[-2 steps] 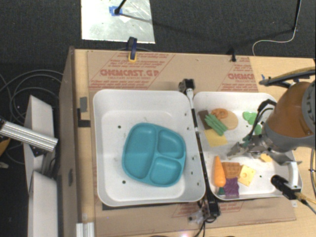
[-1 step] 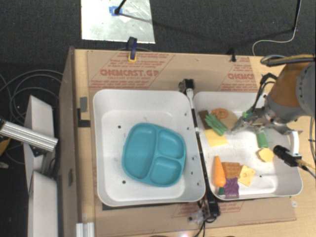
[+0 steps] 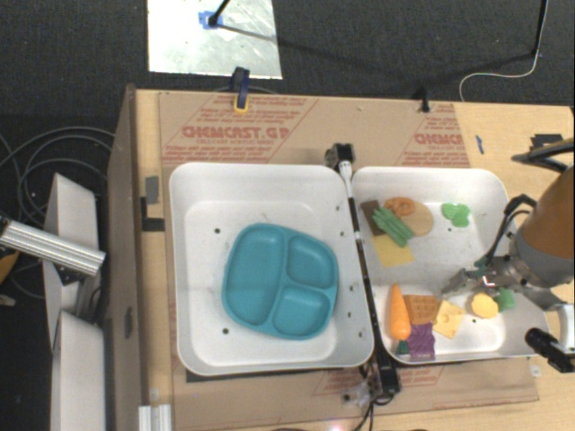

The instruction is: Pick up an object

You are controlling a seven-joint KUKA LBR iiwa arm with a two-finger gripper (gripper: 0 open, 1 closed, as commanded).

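Note:
My gripper (image 3: 479, 281) hangs low over the right side of the right bin (image 3: 476, 185), on the arm that comes in from the right. Just below it lies a small yellow lemon-like toy (image 3: 484, 306) with a green piece (image 3: 506, 300) beside it. Left of these are a yellow cheese wedge (image 3: 448, 320), a brown waffle square (image 3: 420, 309), an orange carrot (image 3: 398, 311) and a purple piece (image 3: 420, 345). Farther back lie a green pickle (image 3: 392, 226), a tan cookie (image 3: 406, 209), a pale yellow slice (image 3: 393, 252) and a green broccoli piece (image 3: 456, 214). Nothing shows as held.
The left bin (image 3: 207, 196) holds a blue divided plate (image 3: 279, 280). A dark divider rail (image 3: 357, 250) runs between the two bins. Cardboard (image 3: 269, 124) lines the bench behind them. Cables lie on the floor at the left and back right.

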